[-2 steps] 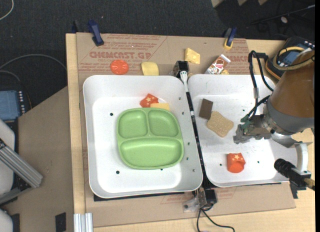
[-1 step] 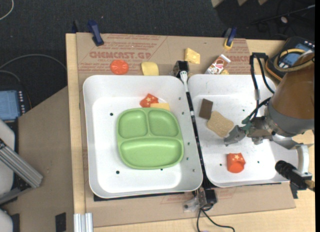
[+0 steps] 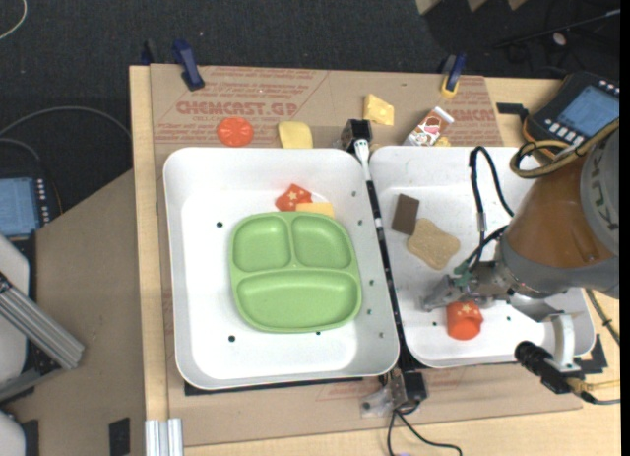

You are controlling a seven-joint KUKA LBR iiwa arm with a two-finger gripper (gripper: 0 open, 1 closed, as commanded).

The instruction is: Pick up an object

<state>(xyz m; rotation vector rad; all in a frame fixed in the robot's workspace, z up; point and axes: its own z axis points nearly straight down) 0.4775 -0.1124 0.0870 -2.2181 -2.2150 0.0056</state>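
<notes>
My gripper [image 3: 456,292] is low in the right bin [image 3: 492,163], at the end of the grey and orange arm [image 3: 556,228] reaching in from the right. A red-orange round object [image 3: 465,320] lies just below and in front of it, touching or nearly touching it. A tan bread-like slice [image 3: 433,244] and a brown square piece [image 3: 406,214] lie up and to the left of the gripper. In the left bin [image 3: 197,247] sit a green divided plate [image 3: 294,270], a red piece [image 3: 293,198] and a yellow piece [image 3: 316,210].
On the bench behind the bins lie an orange round item [image 3: 234,131], a yellow block [image 3: 294,135], a yellow wedge [image 3: 379,109] and a small printed box [image 3: 428,129]. Black cables [image 3: 482,188] hang over the right bin. Blue clamps [image 3: 187,62] hold the board's back edge.
</notes>
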